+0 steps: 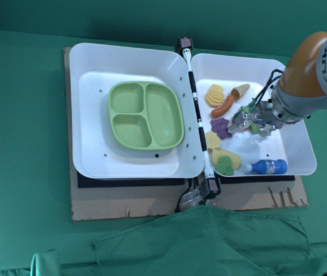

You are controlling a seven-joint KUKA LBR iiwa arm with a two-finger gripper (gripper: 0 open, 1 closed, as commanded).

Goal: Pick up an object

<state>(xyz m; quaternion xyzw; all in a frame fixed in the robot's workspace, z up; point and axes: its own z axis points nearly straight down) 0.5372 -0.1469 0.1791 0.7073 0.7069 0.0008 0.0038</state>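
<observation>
My gripper [247, 121] hangs low over the middle of the right bin [301, 148], just right of a purple grape bunch [221, 127]. A small green piece [254, 127] shows right at the gripper; whether it is held I cannot tell. Around it lie a yellow ridged piece [214, 95], a red-orange sausage [222, 106], a tan cone [241, 89], a yellow chunk [212, 140], a yellow wedge [227, 156] with a green broccoli piece [225, 165] on it, and a blue bottle [269, 166] on its side near the front wall.
The left bin [88, 96] holds a light green divided plate [146, 115]. A black-and-white clamp bar [195, 105] runs between the bins. Green cloth [209, 240] is bunched at the front of the bench.
</observation>
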